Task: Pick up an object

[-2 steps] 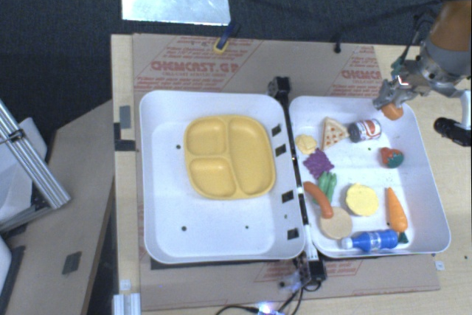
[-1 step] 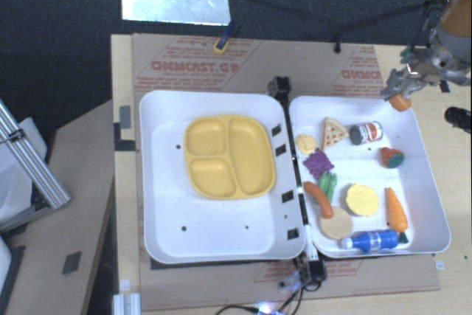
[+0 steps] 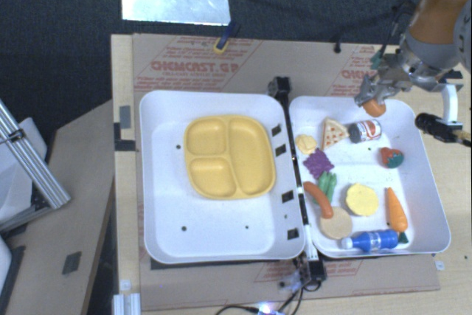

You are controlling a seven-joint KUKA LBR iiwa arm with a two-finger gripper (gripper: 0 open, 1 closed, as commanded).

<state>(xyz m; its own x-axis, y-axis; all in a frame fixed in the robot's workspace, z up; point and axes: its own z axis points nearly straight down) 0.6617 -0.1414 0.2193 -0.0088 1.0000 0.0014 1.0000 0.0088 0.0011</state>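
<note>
Gripper [image 3: 372, 101] grasps a small rounded orange item [image 3: 375, 108] between its fingers, I note, above the far edge of the right white bin [image 3: 426, 158]; its long axis I cannot tell. Grey arm [image 3: 435, 18] reaches from right, wrist angled down-left. Yellow divided plate [image 3: 228, 156] sits in left bin [image 3: 158, 181].

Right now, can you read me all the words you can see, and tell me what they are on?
"GHICAST G P", as best it reads, in blurred red print: on the cardboard sheet behind the left bin.
More red print on the cardboard behind the right bin: too blurred.
Small bottle label: too small.
</note>
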